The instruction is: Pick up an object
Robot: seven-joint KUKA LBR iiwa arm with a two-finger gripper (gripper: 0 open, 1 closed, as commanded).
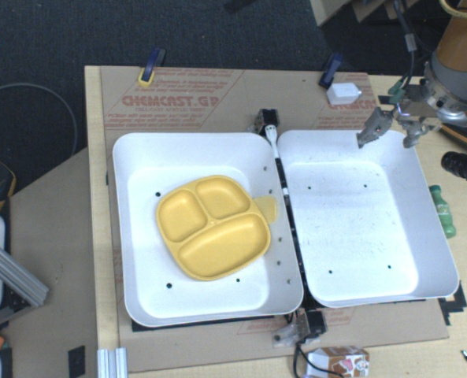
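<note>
- Yellow divided plate point(213, 227) is seen lying flat in the left bin point(131, 179), well apart from the gripper.
- Right bin point(359, 235) is crossed next.
- Gripper point(391, 128) is held over its far rim, fingers spread, nothing grasped.
- Plate's raised rim is judged best pinched, the arm being carried left first.

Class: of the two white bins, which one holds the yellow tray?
The left bin holds the yellow tray. The right bin sits beneath the gripper.
</note>
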